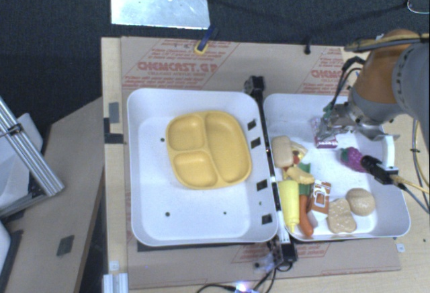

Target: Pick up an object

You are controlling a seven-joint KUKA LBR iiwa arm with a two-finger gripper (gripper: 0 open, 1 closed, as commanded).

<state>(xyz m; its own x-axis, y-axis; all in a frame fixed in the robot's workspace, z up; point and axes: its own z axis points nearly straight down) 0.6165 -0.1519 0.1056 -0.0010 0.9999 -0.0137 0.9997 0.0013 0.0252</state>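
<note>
So the gripper (327, 132) is down in the right bin (396, 221), near its back wall, hanging over a bare patch of white floor. Whether it's open or shut can't be made out at this size, and nothing shows in its grasp. The closest candidate looks like the purple grape bunch (351, 157), just beside it toward the front.

Best bet for the arm would be to centre over the grapes before closing, since they sit apart from the clutter. The pile along the left wall is packed tight: a bread roll (281, 149), a yellow corn cob (289, 201), a carrot (306, 221), all touching or overlapping, so a pinch there could easily glance off.

Everything looks like smooth moulded plastic toy food, rounded and slippery. The tan cookie (341, 216) and the potato-ish lump (361, 201) are flatter. The left bin (144, 171) holds a glossy yellow divided plate (207, 149) with three compartments.
</note>
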